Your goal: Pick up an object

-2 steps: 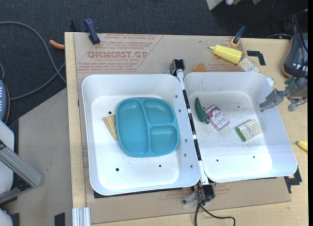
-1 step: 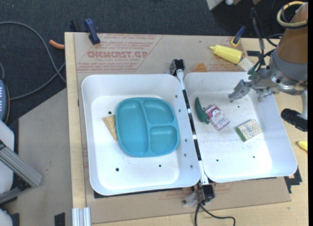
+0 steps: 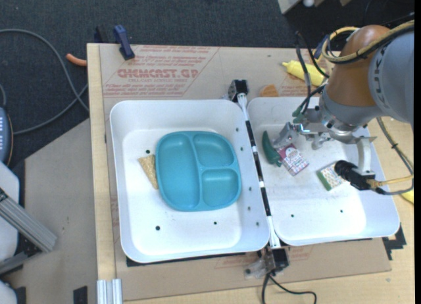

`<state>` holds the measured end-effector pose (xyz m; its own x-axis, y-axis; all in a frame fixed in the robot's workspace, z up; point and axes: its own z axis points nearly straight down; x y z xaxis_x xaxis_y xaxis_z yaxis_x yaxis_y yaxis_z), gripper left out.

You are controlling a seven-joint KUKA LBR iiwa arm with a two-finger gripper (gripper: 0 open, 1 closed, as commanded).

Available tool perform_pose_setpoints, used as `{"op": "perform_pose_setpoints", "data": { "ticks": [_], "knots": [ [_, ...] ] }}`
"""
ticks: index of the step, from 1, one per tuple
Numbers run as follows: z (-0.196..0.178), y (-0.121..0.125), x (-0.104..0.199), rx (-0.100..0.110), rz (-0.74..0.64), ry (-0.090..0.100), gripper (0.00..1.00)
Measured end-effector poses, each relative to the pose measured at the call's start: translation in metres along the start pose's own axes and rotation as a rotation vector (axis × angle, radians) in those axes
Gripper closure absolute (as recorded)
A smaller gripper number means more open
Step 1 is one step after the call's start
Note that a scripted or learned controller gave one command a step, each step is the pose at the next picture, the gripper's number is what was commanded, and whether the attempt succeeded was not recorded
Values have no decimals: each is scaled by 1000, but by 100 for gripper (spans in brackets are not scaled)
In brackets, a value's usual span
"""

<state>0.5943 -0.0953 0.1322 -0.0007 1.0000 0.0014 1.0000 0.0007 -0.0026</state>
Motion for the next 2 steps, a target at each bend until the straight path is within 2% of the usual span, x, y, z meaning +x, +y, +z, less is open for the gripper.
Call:
{"op": "perform_pose_setpoints", "data": {
  "ticks": [1,2],
  "knots": [
    [42,0,3,-11,-2,4,0],
    [30,2,3,-19,-1,3,100]
  ]
}}
